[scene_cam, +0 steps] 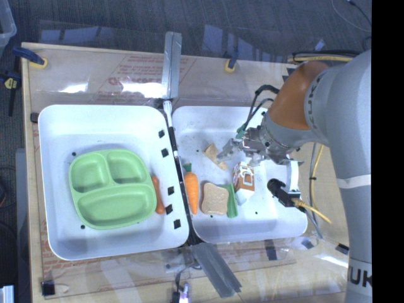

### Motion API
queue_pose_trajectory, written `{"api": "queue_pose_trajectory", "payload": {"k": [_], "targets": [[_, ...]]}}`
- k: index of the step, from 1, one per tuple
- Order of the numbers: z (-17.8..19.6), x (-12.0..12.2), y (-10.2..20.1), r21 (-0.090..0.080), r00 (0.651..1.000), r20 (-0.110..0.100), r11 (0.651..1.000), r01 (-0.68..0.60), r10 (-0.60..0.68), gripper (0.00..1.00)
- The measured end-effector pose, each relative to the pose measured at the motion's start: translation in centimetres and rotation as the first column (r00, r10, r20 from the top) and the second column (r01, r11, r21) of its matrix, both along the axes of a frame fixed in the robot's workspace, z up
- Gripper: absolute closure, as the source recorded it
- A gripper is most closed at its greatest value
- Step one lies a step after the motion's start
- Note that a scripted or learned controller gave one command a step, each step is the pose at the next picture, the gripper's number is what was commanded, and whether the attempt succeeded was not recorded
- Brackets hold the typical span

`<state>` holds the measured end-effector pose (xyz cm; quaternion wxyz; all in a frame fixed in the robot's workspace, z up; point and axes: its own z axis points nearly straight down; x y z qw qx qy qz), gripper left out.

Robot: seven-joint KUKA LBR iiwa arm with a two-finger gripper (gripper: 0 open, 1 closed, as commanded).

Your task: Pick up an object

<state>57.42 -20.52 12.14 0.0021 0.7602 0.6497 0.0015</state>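
Upright, the carrot (pixel 190 192) runs lengthwise — green top toward the bench's far edge — while the pincer's (pixel 245 151) state can't be told.

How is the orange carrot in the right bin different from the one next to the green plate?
The carrot in the right bin looks thicker and shows a green top; the carrot beside the green plate looks thinner, with no green top that I can make out. The first lies next to a toast slice, the second against the plate. Both are orange and lie lengthwise near the divider.

Carrot (pixel 191 192), toast (pixel 214 199) in right bin (pixel 189 122)
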Motion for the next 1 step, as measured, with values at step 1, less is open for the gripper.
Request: {"api": "queue_pose_trajectory", "payload": {"k": [1], "targets": [[-1.44,-4.03,-0.28,-0.014,0.999,0.032,0.999,-0.038,0.038,0.0]]}}
